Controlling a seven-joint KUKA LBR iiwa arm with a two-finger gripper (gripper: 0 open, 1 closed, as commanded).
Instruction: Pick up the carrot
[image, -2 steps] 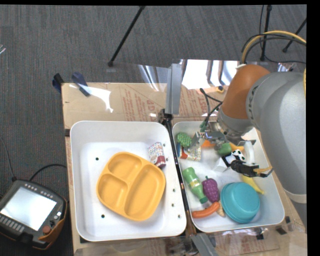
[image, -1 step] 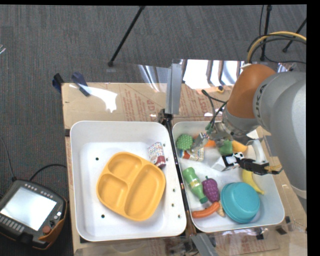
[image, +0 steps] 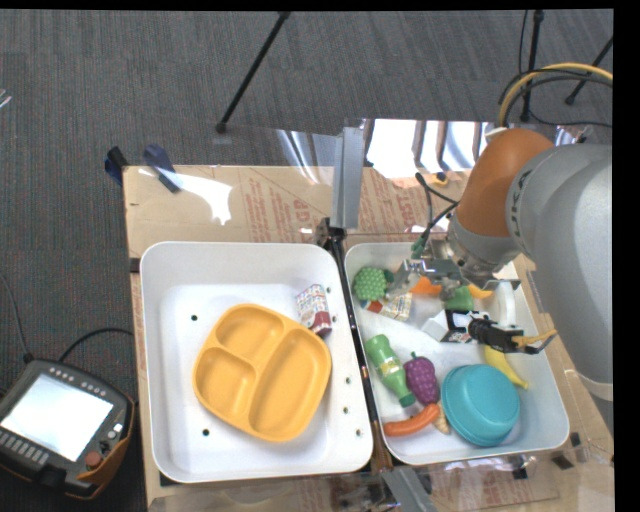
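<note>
While dark grey carpet (image: 120, 70) fills the room around it, the bench (image: 250, 205) is topped with brown board printed in red writing too faint to read. On the floor at far left lies a handheld pendant (image: 55, 420) with a pale screen. Two thin black stand legs cross the carpet above the bench.

Two white bins sit side by side. The left bin (image: 170, 270) holds one yellow divided plate (image: 262, 372) with three compartments, and one small can (image: 314, 308) with a red and white label, its print too small to read, just beside the plate's upper right edge.

The right bin (image: 555, 420) is crowded: one green knobbly ball (image: 370, 282) in the upper left corner, one green bottle (image: 388, 366), one bunch of purple grapes (image: 422, 378), one orange carrot (image: 412, 422) lying near the front wall between the bottle's foot and one teal bowl (image: 482, 403), touching or nearly touching the bowl. One yellow banana (image: 503, 366) lies above the bowl. Small orange and green pieces sit under the arm.

The gripper (image: 425, 268) hangs over the bin's upper part, well apart from the carrot; whether its fingers are apart or together cannot be told. The grey arm (image: 570, 230) with its orange band enters from the right.
</note>
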